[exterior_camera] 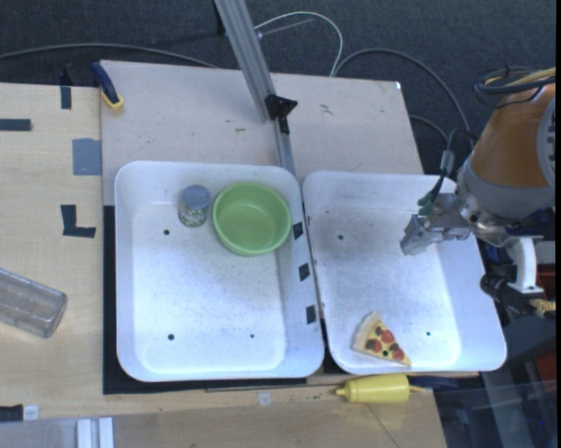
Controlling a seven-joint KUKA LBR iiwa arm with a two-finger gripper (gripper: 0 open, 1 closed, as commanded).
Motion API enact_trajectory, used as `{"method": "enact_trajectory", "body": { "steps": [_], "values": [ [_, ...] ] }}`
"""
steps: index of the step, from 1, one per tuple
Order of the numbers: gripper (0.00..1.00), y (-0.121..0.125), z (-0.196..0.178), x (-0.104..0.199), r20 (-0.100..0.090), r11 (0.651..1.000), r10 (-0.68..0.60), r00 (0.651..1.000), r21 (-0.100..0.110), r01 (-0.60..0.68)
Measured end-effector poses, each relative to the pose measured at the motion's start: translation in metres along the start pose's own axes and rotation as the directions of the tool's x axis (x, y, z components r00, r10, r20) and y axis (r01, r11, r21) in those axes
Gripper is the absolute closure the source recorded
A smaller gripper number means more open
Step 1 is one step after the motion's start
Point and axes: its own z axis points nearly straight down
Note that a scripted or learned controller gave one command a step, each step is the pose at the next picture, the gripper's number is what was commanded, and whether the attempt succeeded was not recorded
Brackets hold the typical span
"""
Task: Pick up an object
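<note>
Seen from above at a slant. Noted two white bins side by side: left bin (205, 315), right bin (378, 278).

Found the gripper (418, 239) over the right bin, toward 2 o'clock of that bin's floor, hanging off the grey arm (509, 161) with its orange band, which enters from 3 o'clock of the view. Cannot tell whether spread or pressed together; too small and blurred. Saw nothing pinched in it.

Logged possible pick objects:
- Pizza slice (381, 339) lying flat in the right bin at about 6 o'clock, near the front wall, well apart from the gripper.
- Green bowl (252, 217) upright in the left bin at about 1 o'clock, close to the wall shared with the right bin.
- Small can (194, 205) standing just beside the bowl, at its 9 o'clock, touching or nearly so; cannot tell which.

Outside the bins:
- Yellow bottle (378, 390) lying on its side on the bench, just past the right bin's front rim, at 6 o'clock.
- Clear container (19, 301) lying on the bench at 9 o'clock of the view.
- Metal pole (247, 45) slanting in from 12 o'clock down to the gap between the bins.
</note>
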Motion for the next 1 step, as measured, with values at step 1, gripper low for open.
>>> {"method": "enact_trajectory", "body": {
  "steps": [1],
  "values": [
    [1.00, 0.0294, -0.0065, 0.0396, -0.001, 1.000, -0.005, 1.000, 0.001, 0.005]
  ]
}}
